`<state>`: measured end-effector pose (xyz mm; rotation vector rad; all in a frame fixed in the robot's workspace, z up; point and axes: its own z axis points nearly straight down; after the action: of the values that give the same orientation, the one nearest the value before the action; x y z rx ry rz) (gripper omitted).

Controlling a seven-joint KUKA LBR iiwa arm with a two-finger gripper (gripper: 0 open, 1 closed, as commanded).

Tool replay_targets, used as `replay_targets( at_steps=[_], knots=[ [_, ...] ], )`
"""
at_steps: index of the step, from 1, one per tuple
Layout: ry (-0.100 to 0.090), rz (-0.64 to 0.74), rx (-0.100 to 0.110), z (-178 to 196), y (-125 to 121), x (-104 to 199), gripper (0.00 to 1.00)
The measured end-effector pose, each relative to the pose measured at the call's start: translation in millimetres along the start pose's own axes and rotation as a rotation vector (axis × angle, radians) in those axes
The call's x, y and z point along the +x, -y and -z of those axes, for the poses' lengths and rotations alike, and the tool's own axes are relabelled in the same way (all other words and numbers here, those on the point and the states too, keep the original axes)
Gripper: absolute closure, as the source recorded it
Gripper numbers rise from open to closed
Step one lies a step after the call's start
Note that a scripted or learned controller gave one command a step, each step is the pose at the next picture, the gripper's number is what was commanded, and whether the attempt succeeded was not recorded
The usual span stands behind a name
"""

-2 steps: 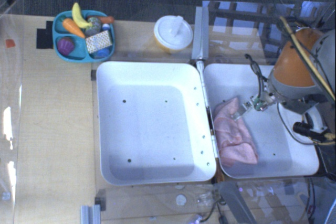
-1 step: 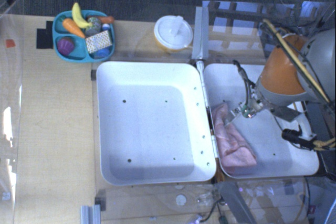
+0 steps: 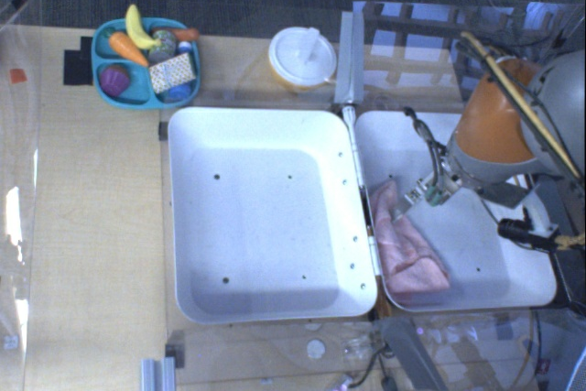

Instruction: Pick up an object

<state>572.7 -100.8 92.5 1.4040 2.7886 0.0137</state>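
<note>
Overhead slanted view of the desk with two shallow white bins side by side. The arm, grey with an orange band, enters from the right of the view and reaches down into the right bin. Its claw is low over the upper end of a pink cloth, apparently touching it; whether the claw is open, closed or gripping the cloth cannot be told at this resolution. The pink cloth lies crumpled directly beneath and just below the claw in the view, running along the bin wall nearest the left bin. The left bin sits just beyond the claw to the left, separated from it by the two adjoining rims. Well apart from the claw, toward the upper left, a blue divided tray of toy foods, including a banana and a carrot, stands on the desk. A white lidded bowl stands above and left of the claw, behind the left bin.
</note>
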Motion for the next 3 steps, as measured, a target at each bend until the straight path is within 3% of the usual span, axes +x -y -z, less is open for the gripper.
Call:
replay_targets(
  at_steps=[1,2,3],
  knots=[
    [-0.011,-0.009,0.013,23.7,56.1,25.2,0.00],
    [0.003,0.115,-0.001,1.7,81.2,18.8,0.00],
    [0.002,-0.048,0.003,0.8,49.5,47.5,0.00]
  ],
)
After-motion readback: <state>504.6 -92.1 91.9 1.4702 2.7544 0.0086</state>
